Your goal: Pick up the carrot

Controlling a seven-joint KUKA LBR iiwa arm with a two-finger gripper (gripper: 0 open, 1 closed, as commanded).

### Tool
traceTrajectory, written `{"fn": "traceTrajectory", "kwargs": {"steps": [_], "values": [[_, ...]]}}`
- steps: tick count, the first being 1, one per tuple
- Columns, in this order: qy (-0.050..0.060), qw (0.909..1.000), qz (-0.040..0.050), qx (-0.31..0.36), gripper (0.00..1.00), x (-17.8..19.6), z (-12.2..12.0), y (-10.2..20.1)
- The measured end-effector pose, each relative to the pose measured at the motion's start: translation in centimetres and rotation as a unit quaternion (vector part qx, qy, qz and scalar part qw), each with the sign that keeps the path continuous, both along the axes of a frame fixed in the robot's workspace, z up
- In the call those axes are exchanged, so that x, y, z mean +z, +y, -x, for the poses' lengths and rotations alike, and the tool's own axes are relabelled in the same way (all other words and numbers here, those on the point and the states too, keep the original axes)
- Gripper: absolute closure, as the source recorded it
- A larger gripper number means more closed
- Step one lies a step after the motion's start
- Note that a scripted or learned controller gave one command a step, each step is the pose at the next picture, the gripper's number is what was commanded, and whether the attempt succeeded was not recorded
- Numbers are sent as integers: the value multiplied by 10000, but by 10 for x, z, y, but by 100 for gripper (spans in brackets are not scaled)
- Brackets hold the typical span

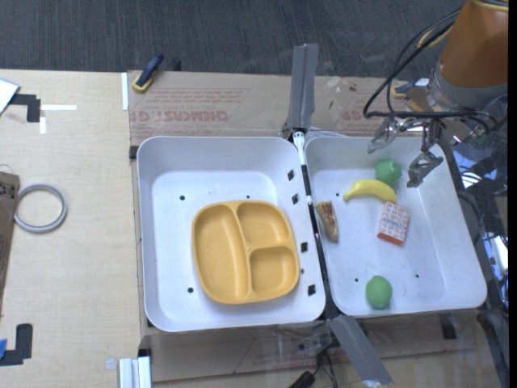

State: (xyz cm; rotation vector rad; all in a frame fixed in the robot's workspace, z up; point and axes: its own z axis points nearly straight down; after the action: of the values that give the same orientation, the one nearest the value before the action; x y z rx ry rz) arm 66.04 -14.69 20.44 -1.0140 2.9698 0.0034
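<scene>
I'm reading the gripper [401,156] at twelve o'clock of the right bin [452,297], fingers spread wide, nothing between them. No clear carrot from here. My best guess is the brownish tapered piece [327,221] at nine o'clock, lying against the bin's left wall. The risk is that straight under the gripper are the green ball [388,170] and the banana [370,190], so a descent here grabs the wrong thing. At the wall, a finger could catch the rim.
</scene>
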Motion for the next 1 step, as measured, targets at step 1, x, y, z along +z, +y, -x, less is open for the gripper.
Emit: {"fn": "traceTrajectory", "kwargs": {"steps": [1], "values": [[-5,9682,-1,2500,0,-33,0,28]]}}
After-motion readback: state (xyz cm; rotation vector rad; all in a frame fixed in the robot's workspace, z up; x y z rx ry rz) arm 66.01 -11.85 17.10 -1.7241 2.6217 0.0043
